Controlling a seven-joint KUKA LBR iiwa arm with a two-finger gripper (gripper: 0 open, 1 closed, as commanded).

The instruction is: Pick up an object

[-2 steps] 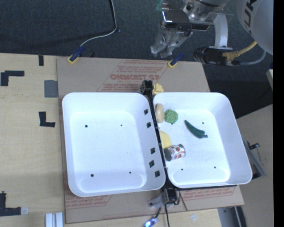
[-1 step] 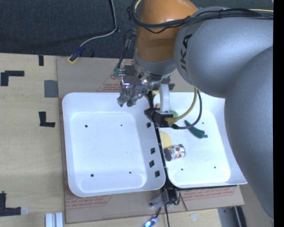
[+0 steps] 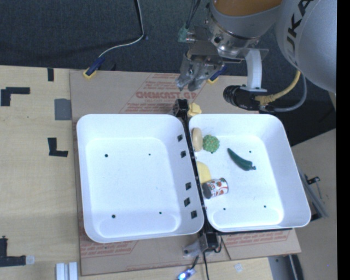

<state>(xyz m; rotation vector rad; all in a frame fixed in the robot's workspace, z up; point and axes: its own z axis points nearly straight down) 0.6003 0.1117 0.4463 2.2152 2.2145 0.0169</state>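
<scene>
**Objects lie in the right bin while the pincer hangs above the far rim**

Objects for picking sit together in the right bin [image 3: 273, 164], toward its 9 o'clock side. The pincer [image 3: 192, 82] hangs at 12 o'clock of the two bins, above the brown cardboard sheet [image 3: 131, 98] and just beyond the spot where the bins' far corners meet. Its fingers point down and appear close together, with nothing visible between them; the tips are small and somewhat blurred, so the exact gap is hard to read. Above it, the grey arm [image 3: 306, 33] with its orange band [image 3: 240, 6] fills the 1 o'clock corner of the view, and a yellow-and-black cable [image 3: 273, 98] loops beside it.

Moving outward from the pincer toward 6 o'clock, a small yellow piece [image 3: 194, 109] lies just outside the bins at the black clip [image 3: 181, 106] joining them. Inside the right bin, a pale oval object [image 3: 197, 139] lies against the left wall, touching a green knobbly ball [image 3: 211, 143]. At 3 o'clock from the ball, apart from it, lies a dark green pepper-like object [image 3: 240, 159]. Below the oval, a yellow block [image 3: 203, 172] rests near the wall, with a small red-and-white can [image 3: 215, 188] on its side just beside it.

The left bin [image 3: 131, 175] sits edge to edge with the right one on the surface [image 3: 33, 180].
</scene>
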